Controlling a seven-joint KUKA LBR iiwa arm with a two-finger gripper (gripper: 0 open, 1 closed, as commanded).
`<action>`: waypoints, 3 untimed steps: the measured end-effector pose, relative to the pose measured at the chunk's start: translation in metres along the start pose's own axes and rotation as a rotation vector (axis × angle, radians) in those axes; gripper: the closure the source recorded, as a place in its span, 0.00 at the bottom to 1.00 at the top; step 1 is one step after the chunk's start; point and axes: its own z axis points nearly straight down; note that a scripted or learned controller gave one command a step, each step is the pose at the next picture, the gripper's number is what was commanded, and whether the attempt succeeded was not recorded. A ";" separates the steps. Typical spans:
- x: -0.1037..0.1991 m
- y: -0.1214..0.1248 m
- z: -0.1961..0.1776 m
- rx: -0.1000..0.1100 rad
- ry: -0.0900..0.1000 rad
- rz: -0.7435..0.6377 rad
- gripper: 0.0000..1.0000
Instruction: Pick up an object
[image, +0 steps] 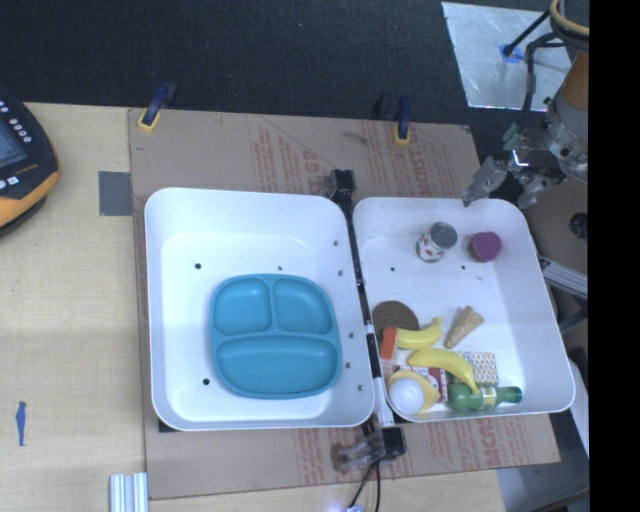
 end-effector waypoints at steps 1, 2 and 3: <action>-0.043 -0.057 0.099 0.012 0.001 0.005 0.00; -0.035 0.009 0.151 -0.005 -0.002 -0.003 0.00; -0.036 0.007 0.138 0.002 -0.001 -0.003 1.00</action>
